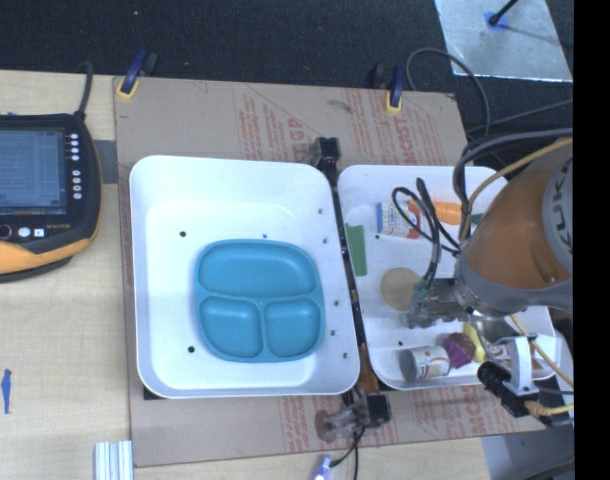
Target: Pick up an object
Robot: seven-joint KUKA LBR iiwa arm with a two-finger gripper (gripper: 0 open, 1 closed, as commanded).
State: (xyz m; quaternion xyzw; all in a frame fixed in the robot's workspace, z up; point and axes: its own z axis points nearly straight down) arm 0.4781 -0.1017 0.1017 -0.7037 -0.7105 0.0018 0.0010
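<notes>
Gripper (425,308) low over the right bin (370,193), at the end of the grey arm with its orange band (515,233) entering from the right; cannot tell how the hand is set, and nothing is seen gripped in it. Just left of the gripper, a round tan disc (397,288) on the bin floor. Below it, near the bin's front wall, a small cylindrical container (427,361) on its side, with a purple and yellow object (463,348) just beside it. Toward the back of that bin, a white tube with blue and red print (393,218) and an orange item (447,211), part hidden by black cables. A green strip (356,250) lies along the bin's left wall. Left bin (160,183) touching alongside, holding a blue three-compartment tray (257,300) about centre. Both bins sit on a brown cardboard sheet (275,113) clamped at its back edge, on a light wood bench (55,368). A teach pendant (35,193) with screen lies at far left. Dark carpet floor (235,18) behind the bench.
</notes>
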